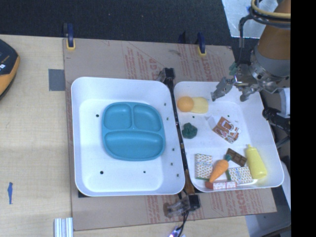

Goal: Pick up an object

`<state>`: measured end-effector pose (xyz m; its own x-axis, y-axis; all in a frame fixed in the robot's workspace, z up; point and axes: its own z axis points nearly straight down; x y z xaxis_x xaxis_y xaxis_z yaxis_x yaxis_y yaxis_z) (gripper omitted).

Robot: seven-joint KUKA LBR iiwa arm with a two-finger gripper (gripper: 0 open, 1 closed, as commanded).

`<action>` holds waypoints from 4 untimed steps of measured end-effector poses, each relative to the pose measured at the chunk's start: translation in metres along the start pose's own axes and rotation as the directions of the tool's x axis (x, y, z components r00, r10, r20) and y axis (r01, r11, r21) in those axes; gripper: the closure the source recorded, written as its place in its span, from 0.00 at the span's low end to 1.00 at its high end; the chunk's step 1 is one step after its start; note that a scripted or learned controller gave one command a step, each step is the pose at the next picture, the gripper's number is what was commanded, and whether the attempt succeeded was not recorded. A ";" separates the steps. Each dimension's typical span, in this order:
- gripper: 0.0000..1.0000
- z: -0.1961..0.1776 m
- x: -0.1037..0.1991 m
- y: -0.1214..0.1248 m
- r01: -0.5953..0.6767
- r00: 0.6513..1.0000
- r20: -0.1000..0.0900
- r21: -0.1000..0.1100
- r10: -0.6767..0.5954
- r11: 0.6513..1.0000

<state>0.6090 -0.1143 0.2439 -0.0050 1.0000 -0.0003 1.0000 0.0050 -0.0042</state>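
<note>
The task names no single object, so the candidates are the small things lying in the right bin (270, 147). Nearest the pincer (231, 89) is an orange ball (185, 103) touching a pale yellow block (200, 105); the pair sits to the pincer's left, a little nearer the camera, by the bin's far left corner. Below the pincer, nearer the camera, lies a brown-and-white wrapper (226, 129), and left of that a small dark green lump (189, 130). Well apart from the pincer, along the bin's near edge, are a toy carrot (219, 170) resting on a patterned packet (203, 166), a second packet (240, 174), a small brown piece (236, 157) and a yellow bottle (255, 162) lying on its side.

The pincer hovers over the bin's far part with its two fingers spread wide, one pointing left and one right, nothing between them. The grey arm (271, 43) rises behind it to the right.

Far to the pincer's left, the left bin (84, 132) holds a blue divided plate (133, 131). Both bins rest on a brown sheet of cardboard (123, 53) clamped to the bench (29, 132).
</note>
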 end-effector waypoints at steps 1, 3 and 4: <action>0.00 0.080 -0.036 -0.048 -0.004 1.000 0.000 0.009 0.004 1.000; 0.00 0.152 -0.049 -0.033 0.000 1.000 0.000 0.003 0.000 1.000; 1.00 0.140 -0.050 -0.031 0.000 1.000 0.001 -0.002 0.000 1.000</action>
<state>0.5780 -0.1647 0.1041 -0.0053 1.0000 -0.0012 1.0000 0.0053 -0.0017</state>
